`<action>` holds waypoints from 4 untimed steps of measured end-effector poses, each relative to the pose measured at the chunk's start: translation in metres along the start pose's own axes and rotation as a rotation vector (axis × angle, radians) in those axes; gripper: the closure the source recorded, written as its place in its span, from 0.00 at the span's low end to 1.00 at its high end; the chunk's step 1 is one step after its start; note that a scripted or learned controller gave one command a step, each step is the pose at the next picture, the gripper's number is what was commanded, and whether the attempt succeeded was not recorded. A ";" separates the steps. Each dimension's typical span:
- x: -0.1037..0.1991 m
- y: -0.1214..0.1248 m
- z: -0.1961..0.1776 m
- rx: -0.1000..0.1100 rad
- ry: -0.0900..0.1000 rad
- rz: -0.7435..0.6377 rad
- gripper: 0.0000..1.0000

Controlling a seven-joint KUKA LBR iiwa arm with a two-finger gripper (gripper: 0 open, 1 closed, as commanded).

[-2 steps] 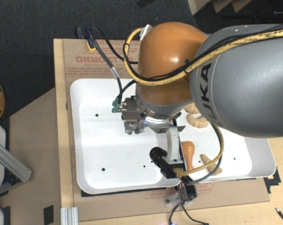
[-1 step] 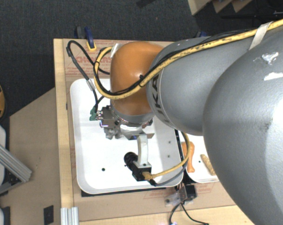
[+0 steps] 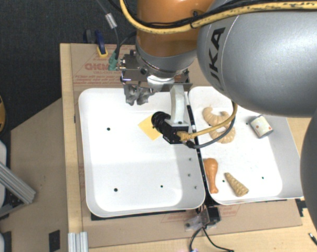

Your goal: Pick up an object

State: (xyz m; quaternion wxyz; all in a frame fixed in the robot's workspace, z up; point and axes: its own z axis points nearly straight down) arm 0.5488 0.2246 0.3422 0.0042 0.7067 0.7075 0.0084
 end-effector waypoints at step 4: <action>0.000 -0.067 -0.120 -0.001 0.004 -0.002 1.00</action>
